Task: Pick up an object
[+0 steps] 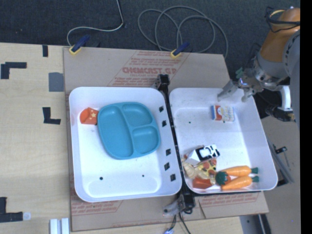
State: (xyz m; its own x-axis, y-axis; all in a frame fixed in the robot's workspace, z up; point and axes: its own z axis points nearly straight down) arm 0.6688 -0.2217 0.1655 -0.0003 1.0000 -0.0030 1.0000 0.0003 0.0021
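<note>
Jaws [235, 90] spread apart, holding nothing, at your right bin's [253, 130] far edge; small carton [223, 113] just beside, carrots [237, 176] at near edge.

The arm [282, 43] is cut off by the right picture edge; only its wrist section and orange band are visible. The pincer [235, 89] is blurred, and its finger position cannot be determined. The red object [88, 116] is partly hidden under the blue plate [129, 129]. The small items [200, 169] beside the carrots [238, 176] overlap and are too small to identify.
</note>
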